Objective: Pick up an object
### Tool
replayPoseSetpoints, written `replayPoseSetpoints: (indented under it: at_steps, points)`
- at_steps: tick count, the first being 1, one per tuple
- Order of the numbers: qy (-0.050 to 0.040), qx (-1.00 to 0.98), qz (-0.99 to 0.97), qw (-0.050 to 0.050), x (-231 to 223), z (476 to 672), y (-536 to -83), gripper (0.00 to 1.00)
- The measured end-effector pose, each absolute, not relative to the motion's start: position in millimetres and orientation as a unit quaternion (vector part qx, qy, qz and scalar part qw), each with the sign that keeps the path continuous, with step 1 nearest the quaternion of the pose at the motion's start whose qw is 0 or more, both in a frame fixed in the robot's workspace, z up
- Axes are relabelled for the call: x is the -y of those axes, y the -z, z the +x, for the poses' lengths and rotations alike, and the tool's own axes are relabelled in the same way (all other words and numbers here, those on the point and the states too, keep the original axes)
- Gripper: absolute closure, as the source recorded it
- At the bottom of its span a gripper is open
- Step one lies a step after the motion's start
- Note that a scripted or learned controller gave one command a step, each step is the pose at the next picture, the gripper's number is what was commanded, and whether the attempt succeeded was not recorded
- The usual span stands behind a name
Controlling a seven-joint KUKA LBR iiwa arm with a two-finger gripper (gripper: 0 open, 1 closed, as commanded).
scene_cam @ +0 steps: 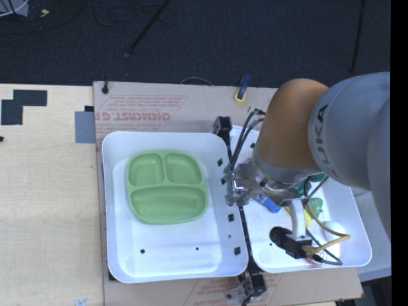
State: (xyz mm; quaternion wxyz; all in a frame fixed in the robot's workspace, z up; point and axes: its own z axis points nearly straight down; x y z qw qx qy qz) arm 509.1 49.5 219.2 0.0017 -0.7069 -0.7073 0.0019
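Cardboard [146, 110] underlies both white bins [121, 171] before dark carpet [191, 30]

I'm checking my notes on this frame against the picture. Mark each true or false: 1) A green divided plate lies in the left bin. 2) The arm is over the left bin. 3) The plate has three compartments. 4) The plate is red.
1) True: the green plate lies in the left bin.
2) False: the arm is over the right bin.
3) True: two small compartments and one long one.
4) False: it is green.
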Motion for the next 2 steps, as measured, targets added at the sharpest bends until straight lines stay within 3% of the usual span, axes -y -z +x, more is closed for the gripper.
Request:
replayPoseSetpoints:
  at_steps: [2]
  points:
    - [-0.0015,0.708,-0.706,0.002,-49.8,502.9,-235.9,1.0]
